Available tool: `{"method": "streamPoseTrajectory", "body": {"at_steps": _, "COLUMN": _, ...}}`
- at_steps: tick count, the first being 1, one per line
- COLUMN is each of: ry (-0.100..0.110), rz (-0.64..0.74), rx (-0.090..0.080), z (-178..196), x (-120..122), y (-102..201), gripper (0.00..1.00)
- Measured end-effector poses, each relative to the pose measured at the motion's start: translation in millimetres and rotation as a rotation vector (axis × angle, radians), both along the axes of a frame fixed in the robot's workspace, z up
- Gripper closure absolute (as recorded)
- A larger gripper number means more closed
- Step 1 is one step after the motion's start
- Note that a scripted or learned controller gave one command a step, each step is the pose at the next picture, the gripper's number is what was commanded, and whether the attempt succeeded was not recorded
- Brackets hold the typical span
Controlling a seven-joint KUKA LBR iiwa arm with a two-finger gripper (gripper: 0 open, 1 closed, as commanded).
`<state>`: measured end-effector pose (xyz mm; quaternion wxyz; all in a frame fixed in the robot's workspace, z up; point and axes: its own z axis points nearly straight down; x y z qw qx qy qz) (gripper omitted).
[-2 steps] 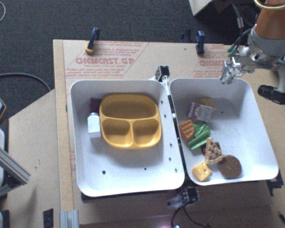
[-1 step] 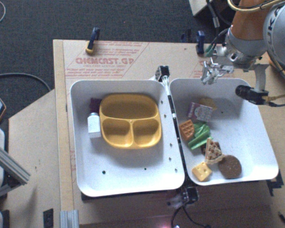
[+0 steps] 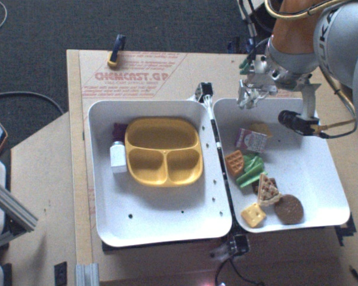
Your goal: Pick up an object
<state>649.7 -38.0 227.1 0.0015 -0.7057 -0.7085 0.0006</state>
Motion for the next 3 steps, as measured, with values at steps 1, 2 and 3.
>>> {"method": "streamPoseTrajectory", "body": {"at_steps": 1, "ry": 0.001, "rz": 0.002, "rx": 0.001, "z": -11, "x": -1, "y": 56, "gripper": 1.0}}
{"method": "streamPoseTrajectory", "body": {"at_steps": 2, "ry": 0.001, "rz": -0.001, "rx": 0.0, "z": -11, "x": -6, "y": 79, "gripper": 1.0}}
{"method": "streamPoseTrajectory", "body": {"at_steps": 3, "ry": 0.0, "rz": -0.005, "rx": 0.0, "z": -3, "x": -13, "y": 66, "gripper": 1.0}}
